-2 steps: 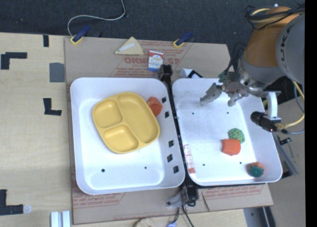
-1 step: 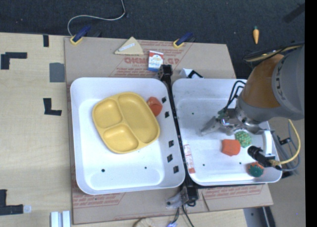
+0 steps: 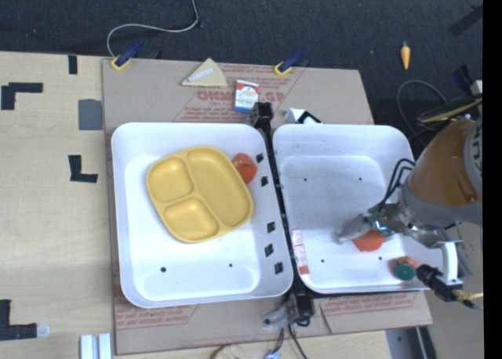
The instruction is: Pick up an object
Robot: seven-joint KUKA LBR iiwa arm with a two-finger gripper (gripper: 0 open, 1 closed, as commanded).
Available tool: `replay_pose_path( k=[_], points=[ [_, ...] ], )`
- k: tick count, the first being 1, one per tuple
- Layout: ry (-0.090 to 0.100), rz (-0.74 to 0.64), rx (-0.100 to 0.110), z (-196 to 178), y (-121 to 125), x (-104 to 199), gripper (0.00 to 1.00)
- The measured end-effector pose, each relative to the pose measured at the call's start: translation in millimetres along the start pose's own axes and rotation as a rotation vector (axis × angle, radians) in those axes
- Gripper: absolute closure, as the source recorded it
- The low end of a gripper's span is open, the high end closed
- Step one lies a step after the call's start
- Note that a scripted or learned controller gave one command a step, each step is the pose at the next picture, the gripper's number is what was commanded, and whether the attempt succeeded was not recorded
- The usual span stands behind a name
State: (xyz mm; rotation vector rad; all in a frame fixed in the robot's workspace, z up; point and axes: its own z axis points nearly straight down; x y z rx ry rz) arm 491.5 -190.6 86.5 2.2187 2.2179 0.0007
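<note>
**Over the right bin: end effector down at an orange object**

Low in the right bin [image 3: 345, 146], near its front-right part: end effector [image 3: 362, 230] reaching in from the right, grey fingers slanting leftward and down toward the bin floor. Orange-red rounded object [image 3: 369, 242] directly below and touching the finger area; part of it hidden by the metal. Cannot tell whether fingers wide or narrow, nor whether the object sits between them. Object resting on the bin floor as far as can be judged.

Right of the end effector and a bit nearer the front rim: small green object [image 3: 405, 270], close to the bin's front-right corner, apart from the orange one. Above and right of the end effector: bulky wrist with orange band [image 3: 443, 165], black cable looping beside it.

Well to the left, across the divider: left bin [image 3: 133, 271] holding a yellow three-compartment plate [image 3: 199, 192], tilted slightly in plan. Just beside the plate's right edge, a small orange-red item [image 3: 245, 167], touching or nearly touching it; hard to tell which.

Far up and left, beyond the bins on the cardboard sheet [image 3: 157, 91] on the table: small red-and-white box [image 3: 246, 96] and a triangular tan piece [image 3: 206, 74]. Blue clamps at the cardboard's back edge.
</note>
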Motion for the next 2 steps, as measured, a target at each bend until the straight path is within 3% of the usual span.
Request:
replay_pose_path(
  k=[1, 2],
  points=[
    [0.0, 0.0, -0.001, -9.6, 0.7, -0.1, 1.0],
    [0.004, -0.003, -0.001, 0.3, 45.6, 64.0, 1.0]
  ],
)
